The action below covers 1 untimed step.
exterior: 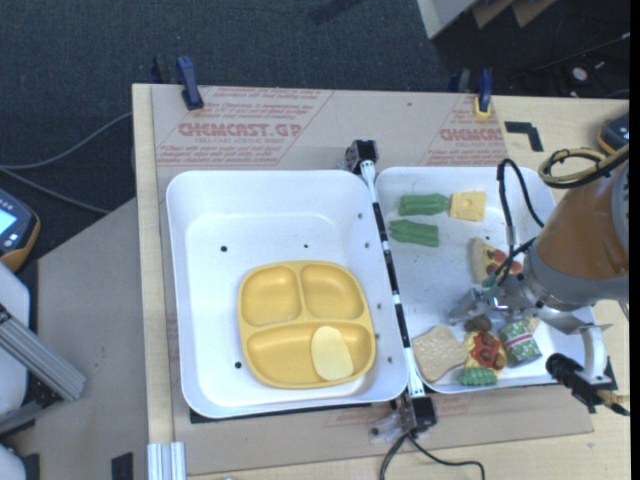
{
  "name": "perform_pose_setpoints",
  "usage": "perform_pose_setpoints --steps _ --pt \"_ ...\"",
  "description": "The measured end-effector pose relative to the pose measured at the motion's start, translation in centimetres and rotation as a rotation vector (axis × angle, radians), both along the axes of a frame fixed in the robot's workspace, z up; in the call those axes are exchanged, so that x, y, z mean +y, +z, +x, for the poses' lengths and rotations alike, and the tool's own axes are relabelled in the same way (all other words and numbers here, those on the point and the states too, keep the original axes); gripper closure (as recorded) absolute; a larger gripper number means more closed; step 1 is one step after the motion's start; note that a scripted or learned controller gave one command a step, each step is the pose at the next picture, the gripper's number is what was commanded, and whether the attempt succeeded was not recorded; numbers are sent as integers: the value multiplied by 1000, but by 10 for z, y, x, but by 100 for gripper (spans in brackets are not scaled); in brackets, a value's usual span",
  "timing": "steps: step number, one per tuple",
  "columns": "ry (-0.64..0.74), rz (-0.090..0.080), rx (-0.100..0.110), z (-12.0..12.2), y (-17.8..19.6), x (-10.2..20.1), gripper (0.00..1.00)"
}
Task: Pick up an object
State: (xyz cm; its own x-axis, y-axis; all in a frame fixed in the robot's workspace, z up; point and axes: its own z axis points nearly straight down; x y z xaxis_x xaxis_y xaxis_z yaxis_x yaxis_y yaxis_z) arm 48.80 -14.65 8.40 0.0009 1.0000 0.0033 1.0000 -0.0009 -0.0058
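Toy food (pixel 487 349) lies heaped in the right bin (pixel 440 298) at its near corner, directly beneath and just left of the gripper (pixel 497 303), whose state I cannot tell, so the nearest pieces sit almost straight below the arm's wrist.

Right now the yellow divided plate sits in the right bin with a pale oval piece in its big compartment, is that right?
Not quite. The yellow divided plate sits in the left bin, not the right one; the camera view shows this. The pale oval piece does lie in its big compartment.
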Motion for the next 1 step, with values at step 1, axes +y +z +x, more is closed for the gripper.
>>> perform_pose_setpoints --steps 1 --pt "3 -8 -13 74 1 -36 0"
